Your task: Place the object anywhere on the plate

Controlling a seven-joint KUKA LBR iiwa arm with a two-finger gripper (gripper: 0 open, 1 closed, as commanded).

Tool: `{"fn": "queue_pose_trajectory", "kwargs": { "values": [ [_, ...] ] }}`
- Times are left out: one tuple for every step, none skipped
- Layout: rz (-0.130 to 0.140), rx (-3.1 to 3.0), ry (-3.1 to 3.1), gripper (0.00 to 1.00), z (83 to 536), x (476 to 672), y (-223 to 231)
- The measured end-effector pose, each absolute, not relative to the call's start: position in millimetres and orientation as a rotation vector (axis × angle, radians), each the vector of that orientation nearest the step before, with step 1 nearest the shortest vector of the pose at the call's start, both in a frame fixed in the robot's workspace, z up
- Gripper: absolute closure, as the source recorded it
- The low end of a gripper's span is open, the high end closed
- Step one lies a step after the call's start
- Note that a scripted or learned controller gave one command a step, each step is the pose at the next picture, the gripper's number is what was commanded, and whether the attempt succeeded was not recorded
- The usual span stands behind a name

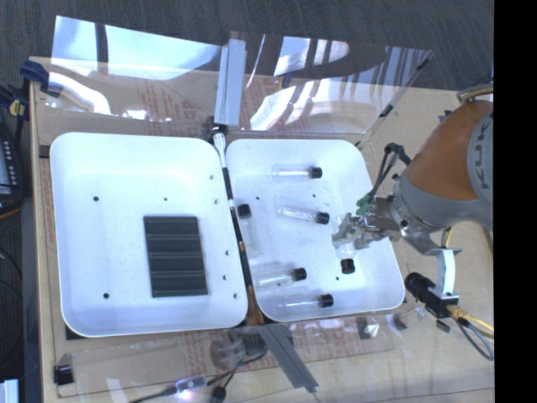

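The grey arm's two-finger gripper (351, 232) hangs low over the right shallow white bin (252, 162), near its right wall, seemingly to reach the clear plastic vials with black caps scattered there. Whether its jaws are open or shut I cannot tell (they blur into the white floor), and no vial shows between them. The nearest vial (304, 215) lies flat just left of it, long axis roughly left-right, cap toward the gripper. The dark ribbed rectangular plate (175, 255) sits in the left white bin (101, 154)
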State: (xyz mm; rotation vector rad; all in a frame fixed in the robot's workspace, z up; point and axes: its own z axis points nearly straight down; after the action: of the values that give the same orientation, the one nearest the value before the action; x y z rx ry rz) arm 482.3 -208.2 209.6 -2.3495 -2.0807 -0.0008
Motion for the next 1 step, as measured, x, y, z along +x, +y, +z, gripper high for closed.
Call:
{"fn": "queue_pose_trajectory", "kwargs": {
  "values": [
    [0.003, -2.218, -2.218, 1.00, 156.1, 545.4, -128.5]
  ]
}}
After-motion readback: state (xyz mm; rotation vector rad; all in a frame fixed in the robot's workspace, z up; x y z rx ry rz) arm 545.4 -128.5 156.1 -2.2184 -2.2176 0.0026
